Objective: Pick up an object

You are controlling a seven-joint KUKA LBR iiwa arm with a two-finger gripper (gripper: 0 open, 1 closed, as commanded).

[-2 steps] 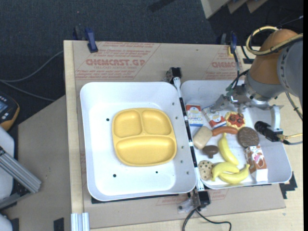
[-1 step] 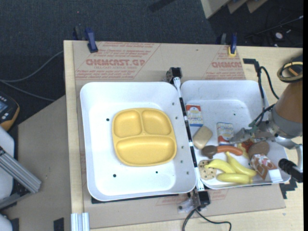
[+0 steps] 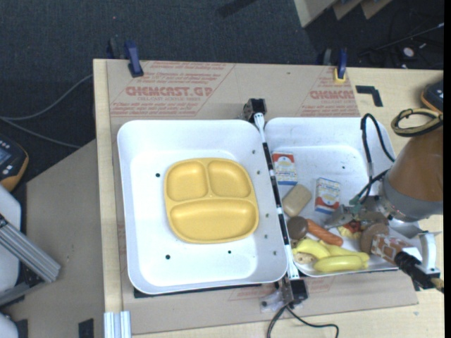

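The right bin (image 3: 310,129) holds a pile of toy food and small boxes. A red and white carton (image 3: 283,167) lies near its left wall, with a tan block (image 3: 296,199) and a white and blue carton (image 3: 328,192) below it. Toward the front lie a brown round piece (image 3: 297,227), an orange carrot (image 3: 324,232), yellow bananas (image 3: 331,259) and a brown patterned item (image 3: 377,241). My gripper (image 3: 357,215) is low in the bin's right part, just right of the carrot and above the brown item. The arm (image 3: 419,178) covers the bin's right side.
The left bin (image 3: 141,189) bears a yellow divided plate (image 3: 210,199) at its middle. A black divider rail (image 3: 271,189) runs between the bins. Cables (image 3: 412,122) lie at the bench's back right. Blue clamps (image 3: 132,58) grip the board's far edge.
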